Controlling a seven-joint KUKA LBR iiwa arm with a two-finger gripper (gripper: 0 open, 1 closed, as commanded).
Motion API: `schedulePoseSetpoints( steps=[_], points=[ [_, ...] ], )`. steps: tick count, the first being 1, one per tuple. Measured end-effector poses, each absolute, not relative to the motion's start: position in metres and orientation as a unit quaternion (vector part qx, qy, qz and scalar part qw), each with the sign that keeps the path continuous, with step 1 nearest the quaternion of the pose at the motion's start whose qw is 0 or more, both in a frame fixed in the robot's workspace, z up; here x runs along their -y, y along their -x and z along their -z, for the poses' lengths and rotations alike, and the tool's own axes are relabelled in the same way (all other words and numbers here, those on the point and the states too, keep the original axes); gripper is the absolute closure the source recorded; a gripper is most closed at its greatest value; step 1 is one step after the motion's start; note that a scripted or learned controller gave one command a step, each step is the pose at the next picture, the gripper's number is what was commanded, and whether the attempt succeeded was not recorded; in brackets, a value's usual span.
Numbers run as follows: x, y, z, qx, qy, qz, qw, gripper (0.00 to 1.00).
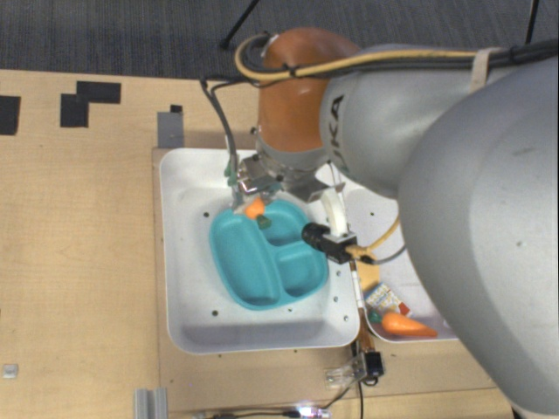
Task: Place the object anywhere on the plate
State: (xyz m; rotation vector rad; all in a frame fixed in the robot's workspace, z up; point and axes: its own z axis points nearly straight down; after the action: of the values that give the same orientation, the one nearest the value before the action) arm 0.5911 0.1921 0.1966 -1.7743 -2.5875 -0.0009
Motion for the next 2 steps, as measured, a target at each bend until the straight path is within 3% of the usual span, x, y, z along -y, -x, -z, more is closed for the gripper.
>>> schedulePoseSetpoints(
  steps=[1,2],
  points=[
    [-0.189,-0.593,-0.2,0.824,0.567,0.0015,-0.001,0.0],
    [-0.162,-0.619,-0.147,0.923,0.385,0.0006,-0.001,0.0]
  ],
)
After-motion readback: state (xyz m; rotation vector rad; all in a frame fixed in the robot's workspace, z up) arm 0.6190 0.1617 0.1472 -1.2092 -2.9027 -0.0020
